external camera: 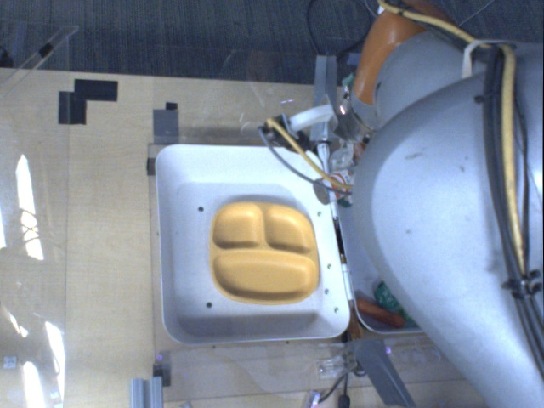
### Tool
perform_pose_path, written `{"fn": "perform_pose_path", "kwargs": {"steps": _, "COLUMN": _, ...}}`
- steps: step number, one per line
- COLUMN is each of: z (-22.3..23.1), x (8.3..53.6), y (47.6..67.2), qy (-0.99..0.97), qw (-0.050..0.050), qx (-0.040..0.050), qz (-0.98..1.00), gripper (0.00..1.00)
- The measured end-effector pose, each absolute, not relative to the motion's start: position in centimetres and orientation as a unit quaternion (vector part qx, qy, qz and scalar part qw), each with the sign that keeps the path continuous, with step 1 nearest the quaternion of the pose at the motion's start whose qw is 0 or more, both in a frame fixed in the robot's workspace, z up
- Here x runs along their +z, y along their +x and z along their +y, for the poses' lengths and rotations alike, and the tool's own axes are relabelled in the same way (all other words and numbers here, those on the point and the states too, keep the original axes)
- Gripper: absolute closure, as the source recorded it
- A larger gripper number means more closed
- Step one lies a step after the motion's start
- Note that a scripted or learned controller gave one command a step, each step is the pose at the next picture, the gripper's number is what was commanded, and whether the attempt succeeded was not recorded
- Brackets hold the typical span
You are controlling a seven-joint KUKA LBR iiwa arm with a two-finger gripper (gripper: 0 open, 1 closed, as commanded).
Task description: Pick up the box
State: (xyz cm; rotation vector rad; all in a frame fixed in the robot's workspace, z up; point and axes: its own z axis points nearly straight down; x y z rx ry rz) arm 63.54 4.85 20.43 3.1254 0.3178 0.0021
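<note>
Camera view: arm (442, 194) bulk hides the right bin (374, 317); gripper state unclear; yellow divided tray (262, 252) lies left; a blind descent risks missing the box.

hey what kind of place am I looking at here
Most likely a robotics lab or test cell. A large grey arm trailing loose cables reaches over shallow white bins fixed to a wooden bench, one holding a yellow compartment tray. Dark carpet lies beyond.

Yellow tray (263, 252) filling left bin (183, 228) centre, grey arm (442, 202) covering right bin (367, 308)
</note>
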Motion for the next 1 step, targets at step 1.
{"fn": "perform_pose_path", "kwargs": {"steps": 1, "z": 4.82, "x": 21.20, "y": 63.65, "qy": 0.995, "qw": 0.000, "qx": 0.0002, "qz": 0.102, "gripper": 1.00}}
